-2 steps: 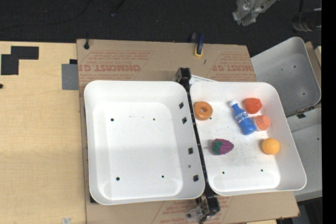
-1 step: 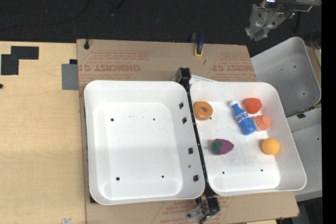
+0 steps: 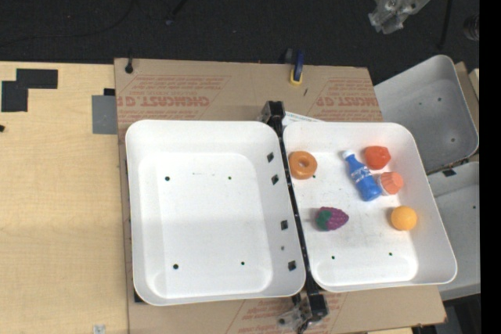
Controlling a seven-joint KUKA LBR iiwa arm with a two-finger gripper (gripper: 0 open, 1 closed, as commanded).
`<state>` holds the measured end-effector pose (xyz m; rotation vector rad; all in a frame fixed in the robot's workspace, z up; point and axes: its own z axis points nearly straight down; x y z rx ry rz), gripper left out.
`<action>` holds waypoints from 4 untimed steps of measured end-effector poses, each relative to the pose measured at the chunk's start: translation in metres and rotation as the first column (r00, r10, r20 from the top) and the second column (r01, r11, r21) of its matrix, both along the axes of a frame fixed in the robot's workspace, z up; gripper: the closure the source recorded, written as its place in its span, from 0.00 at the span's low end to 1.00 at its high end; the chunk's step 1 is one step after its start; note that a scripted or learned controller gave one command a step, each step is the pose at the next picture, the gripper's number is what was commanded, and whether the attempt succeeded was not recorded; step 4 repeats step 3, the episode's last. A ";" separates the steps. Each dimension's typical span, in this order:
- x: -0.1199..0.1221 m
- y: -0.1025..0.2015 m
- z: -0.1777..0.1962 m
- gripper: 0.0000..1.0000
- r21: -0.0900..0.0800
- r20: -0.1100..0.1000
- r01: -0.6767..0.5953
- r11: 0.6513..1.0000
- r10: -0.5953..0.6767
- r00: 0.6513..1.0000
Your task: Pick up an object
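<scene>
- Gripper (image 3: 389, 16) sits at about one o'clock in the frame, high over the dark floor beyond the bench and well apart from both bins; we cannot tell how it is set, and nothing shows held under it.
- We judge that it is parked clear of the bins so the camera sees every object before a pick is chosen; no descent has begun.
- We count two bins: the left bin (image 3: 145, 168) at about eight o'clock of the frame, the right bin (image 3: 427, 246) at about four o'clock, their inner walls touching along a clipped seam, likely to keep them from sliding.
- We count five objects, one of each kind, and all lie in the right bin, so any pick must be made there.
- Ring (image 3: 303, 164): orange, flat, at ten o'clock of its bin, close to the seam wall, which may crowd a finger.
- Bottle (image 3: 360, 176): blue with a white cap, lying on its side near the bin's twelve o'clock.
- Red piece (image 3: 377, 156): just beside the bottle's cap, at its one o'clock; we cannot tell whether they touch.
- Orange piece (image 3: 391, 183): at the bottle's four o'clock, seemingly against it. These three form a cluster, so a grasp there risks nudging a neighbour.
- Berry (image 3: 332, 218): purple with a green end, near the bin's centre, apart from the rest.
- Ball (image 3: 404, 218): orange, at three o'clock of the bin, standing free; we judge it or the berry the easiest target, though the ball may roll.
</scene>
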<state>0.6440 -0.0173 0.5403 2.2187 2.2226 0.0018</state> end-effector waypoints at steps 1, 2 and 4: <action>-0.001 -0.048 -0.024 1.00 -0.001 -0.007 0.002 1.000 -0.002 1.000; 0.000 -0.036 -0.002 1.00 0.000 -0.003 0.001 1.000 -0.001 1.000; 0.000 -0.091 -0.062 1.00 -0.001 -0.010 0.005 1.000 -0.005 1.000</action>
